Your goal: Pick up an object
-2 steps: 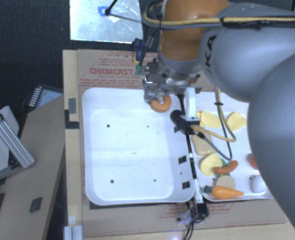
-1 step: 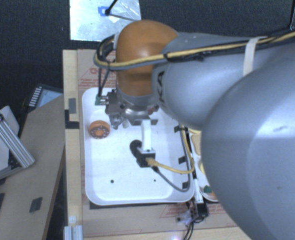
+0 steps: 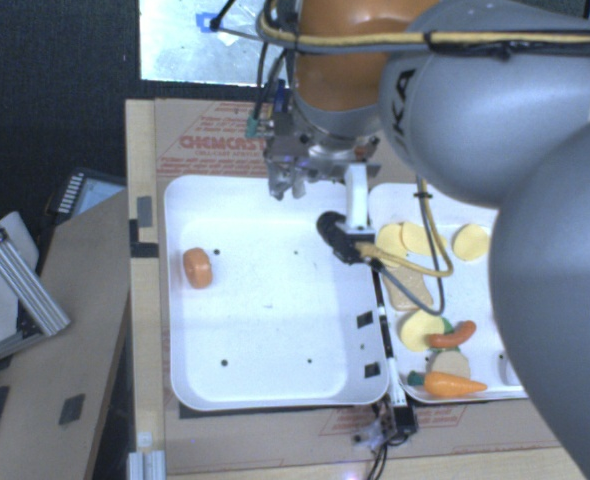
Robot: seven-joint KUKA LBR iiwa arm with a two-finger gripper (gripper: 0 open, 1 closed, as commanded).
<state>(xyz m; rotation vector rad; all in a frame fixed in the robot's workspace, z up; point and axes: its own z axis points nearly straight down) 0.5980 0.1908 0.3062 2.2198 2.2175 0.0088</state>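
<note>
The claw (image 3: 287, 190) hangs at the 12 o'clock edge of the left shallow white plastic bin (image 3: 265, 308), over or just inside its far rim; height above the floor cannot be judged. Whether the claw is open or closed cannot be told, as its tip is small and dark against the wrist. No object is seen in it or touching it. The only item in the left bin, a small rounded orange block (image 3: 197, 267), lies well apart from the claw, toward 7 o'clock from it and near the bin's 9 o'clock wall. In the right shallow white plastic bin (image 3: 472, 293), toward 4 o'clock from the claw, lie two pale yellow round slices (image 3: 400, 238) at the 12 o'clock end and, nearer 6 o'clock, a tan flat bread-like slice (image 3: 412, 288), a red sausage-shaped piece (image 3: 450, 336) and an orange toy carrot (image 3: 453, 386). Assessment: the pick is not yet done; approach, closing and lift all appear outstanding, and the intended target is not evident. The grey arm covers the 3 o'clock part of the right bin, so its contents there are unknown. The brown surface (image 3: 143, 268) beneath both bins is largely covered.
</note>
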